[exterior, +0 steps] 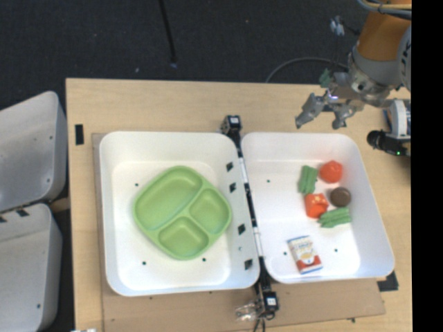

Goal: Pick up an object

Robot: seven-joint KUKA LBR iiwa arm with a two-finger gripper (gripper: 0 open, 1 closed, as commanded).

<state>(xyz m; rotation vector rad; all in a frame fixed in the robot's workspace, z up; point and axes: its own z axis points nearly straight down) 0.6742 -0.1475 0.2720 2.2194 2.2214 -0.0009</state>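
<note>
The gripper [323, 114] hangs over the worktop [173, 106] just beyond the right bin's [374, 254] far edge, jaws seemingly apart with nothing between them. Red, green and brown items [325, 194] cluster inside that bin.

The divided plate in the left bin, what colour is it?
Light green; the divided plate shows clearly in the camera view.

Reaching in from upper right of the view. Orange band [383, 32] above the grey wrist [367, 75]. Gripper [322, 118] hanging low and left of the wrist, angled down-left, two fingers [307, 112] spread apart with nothing between them. Poised just past the bench's far edge.
</note>
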